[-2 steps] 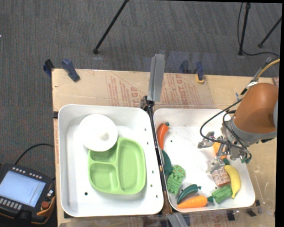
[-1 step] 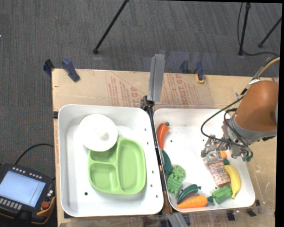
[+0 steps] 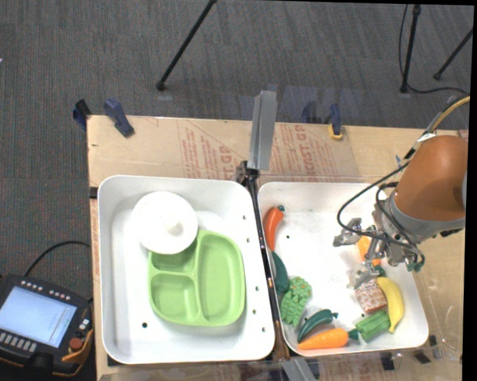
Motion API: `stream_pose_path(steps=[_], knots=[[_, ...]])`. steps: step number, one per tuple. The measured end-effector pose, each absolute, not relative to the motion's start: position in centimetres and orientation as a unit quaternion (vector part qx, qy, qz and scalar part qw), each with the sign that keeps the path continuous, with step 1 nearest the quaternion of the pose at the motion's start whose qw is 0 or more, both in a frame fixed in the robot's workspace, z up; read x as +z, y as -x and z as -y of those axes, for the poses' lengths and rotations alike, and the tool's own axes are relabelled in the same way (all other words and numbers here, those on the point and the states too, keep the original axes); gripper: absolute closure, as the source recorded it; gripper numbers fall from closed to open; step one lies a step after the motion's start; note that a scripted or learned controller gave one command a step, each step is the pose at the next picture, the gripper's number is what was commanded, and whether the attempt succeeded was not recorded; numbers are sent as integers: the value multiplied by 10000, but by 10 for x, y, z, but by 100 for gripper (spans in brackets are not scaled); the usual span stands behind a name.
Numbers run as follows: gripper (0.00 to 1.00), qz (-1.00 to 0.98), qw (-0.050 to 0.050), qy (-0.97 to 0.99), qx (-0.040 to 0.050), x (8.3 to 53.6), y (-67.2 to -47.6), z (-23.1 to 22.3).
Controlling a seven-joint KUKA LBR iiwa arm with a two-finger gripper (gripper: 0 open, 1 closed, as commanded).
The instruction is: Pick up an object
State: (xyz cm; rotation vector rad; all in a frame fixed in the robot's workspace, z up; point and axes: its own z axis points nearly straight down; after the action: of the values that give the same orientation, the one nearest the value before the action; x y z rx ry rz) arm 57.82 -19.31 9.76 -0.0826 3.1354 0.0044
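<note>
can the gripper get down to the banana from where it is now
Probably yes. The gripper hangs in the right bin just above the banana, whose top side is uncovered. A brown block lies against its left side and the bin wall is close on its right, so finger room looks tight.

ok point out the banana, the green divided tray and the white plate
banana (image 3: 393,302), camera view, middle of its curve
green divided tray (image 3: 220,279), camera view, floor of the large compartment
white plate (image 3: 165,221), camera view, its centre

red upside-down printing on cardboard sheet (image 3: 201,145), unreadable

Green tray (image 3: 196,290), white plate (image 3: 166,221), yellow banana (image 3: 393,301), orange carrot (image 3: 324,339)
</note>
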Motion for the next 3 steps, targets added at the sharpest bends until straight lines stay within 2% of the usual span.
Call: stream_pose_path(steps=[1, 2, 3], knots=[[0, -10000, 14, 77, 10, 88, -604, 187], [100, -10000, 45, 74, 10, 100, -606, 187], [0, -10000, 41, 74, 12, 99, -606, 187]])
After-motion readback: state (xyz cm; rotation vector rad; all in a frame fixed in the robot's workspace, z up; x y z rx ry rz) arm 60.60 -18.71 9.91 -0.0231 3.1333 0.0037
